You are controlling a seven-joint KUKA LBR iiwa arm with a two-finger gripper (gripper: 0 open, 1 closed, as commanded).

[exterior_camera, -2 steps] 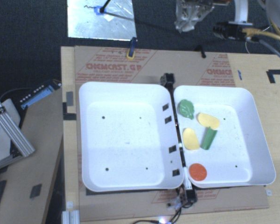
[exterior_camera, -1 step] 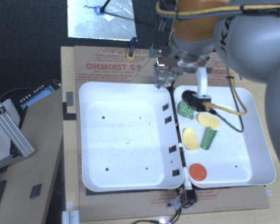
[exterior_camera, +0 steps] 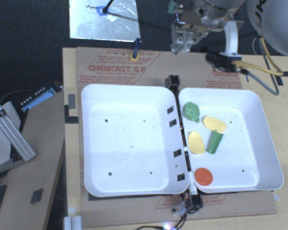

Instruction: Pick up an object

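Observation:
The right bin [exterior_camera: 259, 128] holds several small objects near its left side: a green leafy piece [exterior_camera: 191, 111], a yellow oval piece [exterior_camera: 214, 124], a second pale yellow piece [exterior_camera: 196, 142], a green stick-shaped piece [exterior_camera: 214, 142] and an orange-red disc [exterior_camera: 203, 177]. My gripper [exterior_camera: 183, 43] hangs high at the top of the camera view, above the cardboard behind the bins and well away from the objects. Nothing shows between its fingers.
The left bin [exterior_camera: 129, 138] lies beside the right one, joined by a black hinge strip [exterior_camera: 180, 138]. A shiny metal sheet [exterior_camera: 104, 12] lies at the back left. Cables and a yellow hose [exterior_camera: 259, 70] run at the back right. An aluminium frame [exterior_camera: 9, 133] stands at the left.

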